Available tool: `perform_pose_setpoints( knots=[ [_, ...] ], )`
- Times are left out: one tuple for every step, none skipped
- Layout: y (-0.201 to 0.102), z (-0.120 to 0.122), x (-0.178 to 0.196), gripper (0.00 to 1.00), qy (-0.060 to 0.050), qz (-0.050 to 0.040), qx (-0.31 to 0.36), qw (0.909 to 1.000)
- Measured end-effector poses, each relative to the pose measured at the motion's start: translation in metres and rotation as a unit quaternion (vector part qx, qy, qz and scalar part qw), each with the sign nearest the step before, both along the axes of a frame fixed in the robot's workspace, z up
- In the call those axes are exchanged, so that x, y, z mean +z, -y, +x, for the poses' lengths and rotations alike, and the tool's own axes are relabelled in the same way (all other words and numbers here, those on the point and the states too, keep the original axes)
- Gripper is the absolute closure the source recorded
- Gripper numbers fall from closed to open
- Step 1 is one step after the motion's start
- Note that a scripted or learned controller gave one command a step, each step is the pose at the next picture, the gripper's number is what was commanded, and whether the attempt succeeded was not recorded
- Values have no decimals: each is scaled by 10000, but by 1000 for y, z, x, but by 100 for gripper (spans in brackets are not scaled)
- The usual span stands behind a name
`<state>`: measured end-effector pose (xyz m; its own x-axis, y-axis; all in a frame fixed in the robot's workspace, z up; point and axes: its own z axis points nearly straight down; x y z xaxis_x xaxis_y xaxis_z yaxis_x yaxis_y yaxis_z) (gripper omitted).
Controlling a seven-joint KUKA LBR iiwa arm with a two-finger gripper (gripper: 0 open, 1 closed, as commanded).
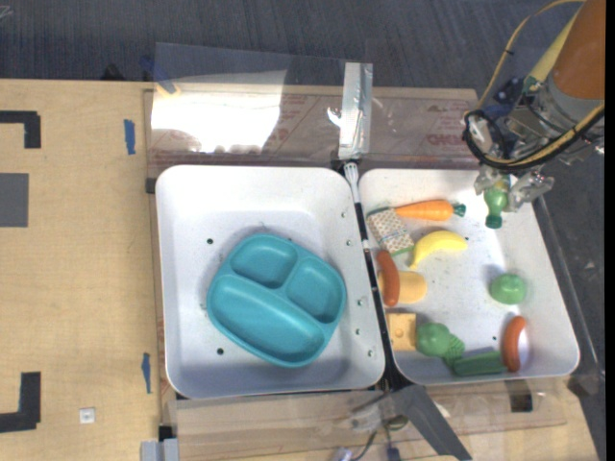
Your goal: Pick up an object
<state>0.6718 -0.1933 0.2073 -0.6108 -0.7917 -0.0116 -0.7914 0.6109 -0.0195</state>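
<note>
Left bin (183,257) contains a teal divided plate (277,299). Right bin (553,296) contains toy foods. Gripper (506,192) grasps a small green object (496,206).

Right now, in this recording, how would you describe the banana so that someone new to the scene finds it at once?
Start at the right bin, the one crowded with toy food, and look to its upper left part, just below the orange carrot. The banana lies there, curved. It is the only bright yellow crescent; the pale orange piece below it is duller and blockier.
</note>
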Motion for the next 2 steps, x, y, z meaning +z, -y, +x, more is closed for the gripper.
perform_pose_setpoints(
  knots=[
    [-56,-2,30,100,-50,12,654,9978],
    [-57,0,42,100,-2,18,643,9979]
  ],
)
